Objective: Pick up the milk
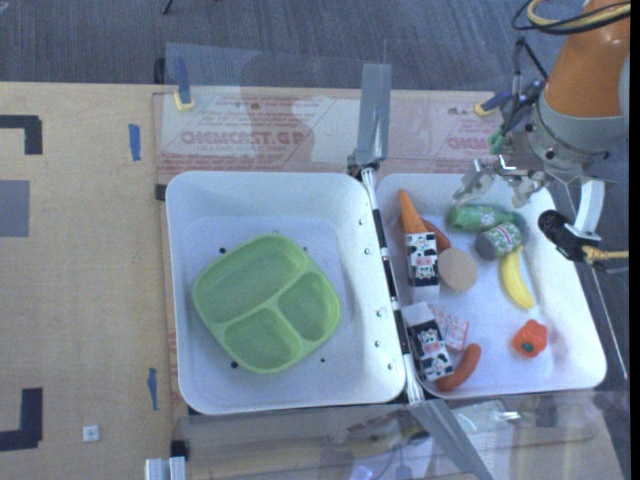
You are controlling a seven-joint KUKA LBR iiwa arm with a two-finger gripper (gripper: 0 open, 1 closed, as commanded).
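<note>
Spread apart and gripping nothing, the claw [503, 180] hung over the far part of the right bin [585, 363], its metal fingers [474, 180] pointing down just above a green wrapped vegetable [478, 216]. Above it rose the arm's grey wrist and orange band, entering from the right.

Two milk cartons, white with black cow patches, lay along the left edge of that bin, close to the wall shared with the left bin [190, 208]. The farther milk carton [423, 259] sat beside a carrot [410, 212], whose pointed tip aimed toward the far wall. The nearer milk carton [428, 341] lay by the near left corner, touching a reddish sausage [461, 367] and a small pink-printed packet [453, 323]. Both cartons were well apart from the claw.

Between the farther carton and a yellow banana [516, 280] rested a tan round disc [459, 269]. A small green-labelled can [499, 239] lay just beyond the banana, near the green vegetable. A red-orange pepper-like item [530, 338] sat toward the near right of the bin.

The left bin held a green divided plate [266, 303], lying flat near its middle.
</note>
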